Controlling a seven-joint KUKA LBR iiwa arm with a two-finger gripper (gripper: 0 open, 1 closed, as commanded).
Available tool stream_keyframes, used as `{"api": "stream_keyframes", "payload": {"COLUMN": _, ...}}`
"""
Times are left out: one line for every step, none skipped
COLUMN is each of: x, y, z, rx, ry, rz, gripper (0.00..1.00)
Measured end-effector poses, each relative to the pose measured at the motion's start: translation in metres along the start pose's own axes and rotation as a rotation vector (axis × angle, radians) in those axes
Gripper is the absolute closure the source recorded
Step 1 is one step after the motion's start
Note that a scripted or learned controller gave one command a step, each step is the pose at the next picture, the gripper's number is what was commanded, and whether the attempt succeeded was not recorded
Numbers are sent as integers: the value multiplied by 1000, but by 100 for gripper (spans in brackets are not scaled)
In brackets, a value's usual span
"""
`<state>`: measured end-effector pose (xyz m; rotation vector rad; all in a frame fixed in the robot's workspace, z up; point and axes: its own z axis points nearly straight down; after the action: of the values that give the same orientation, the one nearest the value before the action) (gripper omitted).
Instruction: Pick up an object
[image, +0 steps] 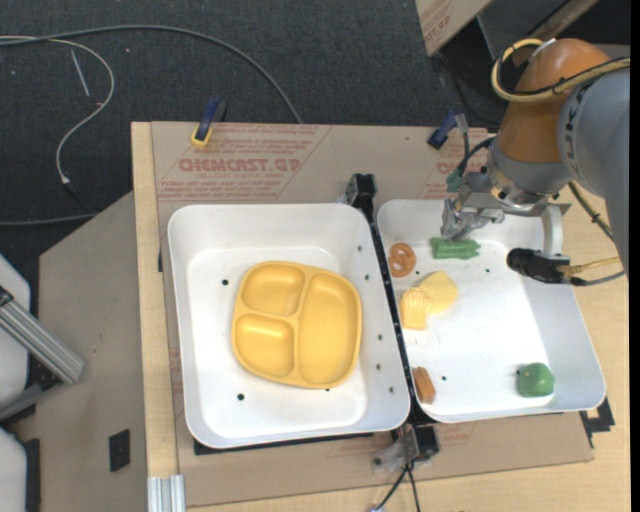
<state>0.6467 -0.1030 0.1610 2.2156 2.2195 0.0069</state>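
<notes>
My gripper (461, 228) hangs at the back of the right bin (560, 330), pointing down right over a flat green piece (456, 249), and its tip meets the piece's top edge. To the left of that piece lies a small orange ring (402, 259). Two pale yellow lumps (428, 298) rest close together near the bin's left wall. A green pepper-like toy (535, 380) sits in the front right corner. A small brown-orange piece (423, 385) lies at the front left corner.
The left bin (200, 300) holds a yellow divided plate (297, 324) in its middle. A black clamp (361, 188) sits at the back between the two bins. The bench board carries blue clips at its back edge.
</notes>
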Motion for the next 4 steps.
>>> {"api": "stream_keyframes", "payload": {"x": -3, "y": 4, "z": -45, "rx": 0, "ry": 0, "rz": 1, "gripper": 100}}
{"api": "stream_keyframes", "payload": {"x": 6, "y": 10, "z": -96, "rx": -1, "ry": 0, "rz": -1, "gripper": 100}}
{"api": "stream_keyframes", "payload": {"x": 59, "y": -9, "z": -98, "rx": 9, "ry": 4, "rz": -4, "gripper": 100}}
{"api": "stream_keyframes", "payload": {"x": 106, "y": -25, "z": -98, "rx": 10, "ry": 3, "rz": -4, "gripper": 100}}
